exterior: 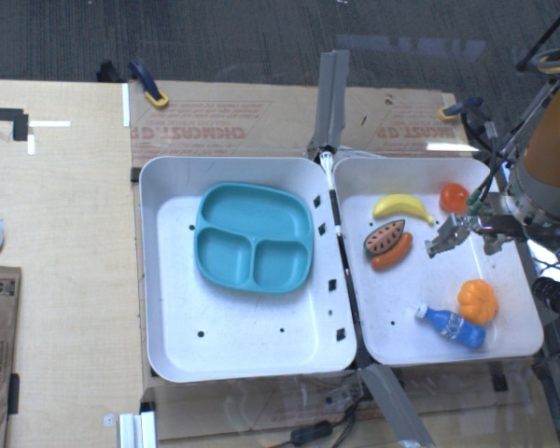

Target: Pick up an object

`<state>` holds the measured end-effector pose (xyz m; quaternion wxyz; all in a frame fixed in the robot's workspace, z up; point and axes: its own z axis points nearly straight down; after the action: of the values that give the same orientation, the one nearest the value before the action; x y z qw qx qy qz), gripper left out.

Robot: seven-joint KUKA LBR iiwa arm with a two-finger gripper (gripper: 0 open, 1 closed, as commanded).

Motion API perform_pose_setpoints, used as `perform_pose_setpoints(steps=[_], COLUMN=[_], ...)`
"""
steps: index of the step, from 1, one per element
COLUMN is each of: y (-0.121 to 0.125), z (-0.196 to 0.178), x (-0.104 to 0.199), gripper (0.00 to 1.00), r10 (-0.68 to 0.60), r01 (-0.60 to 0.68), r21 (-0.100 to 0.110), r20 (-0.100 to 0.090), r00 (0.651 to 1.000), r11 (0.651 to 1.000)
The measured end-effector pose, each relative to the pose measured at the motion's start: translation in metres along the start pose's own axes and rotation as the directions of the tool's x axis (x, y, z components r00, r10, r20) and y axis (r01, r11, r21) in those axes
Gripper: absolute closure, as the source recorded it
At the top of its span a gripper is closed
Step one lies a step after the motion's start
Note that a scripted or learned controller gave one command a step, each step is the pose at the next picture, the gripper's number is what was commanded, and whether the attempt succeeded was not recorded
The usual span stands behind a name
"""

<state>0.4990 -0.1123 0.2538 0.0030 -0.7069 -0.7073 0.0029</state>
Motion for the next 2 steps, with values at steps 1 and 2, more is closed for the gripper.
perform_pose_setpoints(steps=[1, 2], y=[0.019, 0.055], z=[0.111, 0.165], x=[0.019, 0.019], gripper=[0.00, 0.00], r10=[0.003, 0.003], r01=[-0.003, -0.003], r21=[0.001, -0.002], r20=[-0.001, -0.001], r00=[1.000, 1.000], r11=[1.000, 1.000])
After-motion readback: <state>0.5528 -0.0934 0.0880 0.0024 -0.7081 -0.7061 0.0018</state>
